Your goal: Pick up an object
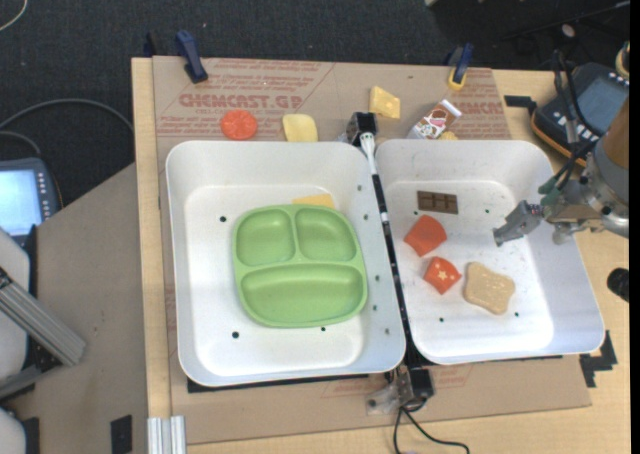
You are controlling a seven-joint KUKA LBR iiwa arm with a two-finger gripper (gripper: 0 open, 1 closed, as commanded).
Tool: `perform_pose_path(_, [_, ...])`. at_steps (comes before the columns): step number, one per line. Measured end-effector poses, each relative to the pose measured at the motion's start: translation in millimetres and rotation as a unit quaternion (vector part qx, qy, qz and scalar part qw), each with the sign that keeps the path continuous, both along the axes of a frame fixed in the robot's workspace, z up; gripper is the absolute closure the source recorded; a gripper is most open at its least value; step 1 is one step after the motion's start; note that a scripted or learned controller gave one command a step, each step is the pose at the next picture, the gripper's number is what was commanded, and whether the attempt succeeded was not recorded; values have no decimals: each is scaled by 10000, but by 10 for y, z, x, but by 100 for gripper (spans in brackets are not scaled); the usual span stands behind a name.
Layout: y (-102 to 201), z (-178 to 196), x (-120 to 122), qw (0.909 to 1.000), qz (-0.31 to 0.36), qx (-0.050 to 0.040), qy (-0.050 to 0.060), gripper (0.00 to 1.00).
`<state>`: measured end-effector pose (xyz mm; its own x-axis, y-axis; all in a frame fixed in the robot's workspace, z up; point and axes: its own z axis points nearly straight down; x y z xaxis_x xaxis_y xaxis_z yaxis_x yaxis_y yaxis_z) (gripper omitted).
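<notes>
While my end effector, its grip state unclear, hovers in the right white bin, I'd centre it above the tan bread-shaped toy.

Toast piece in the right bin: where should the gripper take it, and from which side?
Probably from straight above, closing across the short width of the toast. It lies flat on the floor of the right bin, so only its edges offer a hold. The red block sits close on its left, so one finger should land clear of that. The gripper hangs just above and to the right.
</notes>
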<state>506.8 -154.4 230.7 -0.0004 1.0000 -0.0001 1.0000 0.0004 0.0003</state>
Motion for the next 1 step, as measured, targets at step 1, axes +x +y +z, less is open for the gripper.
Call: perform_pose_path(1, [691,-484,359,10000,27,15,22,0])
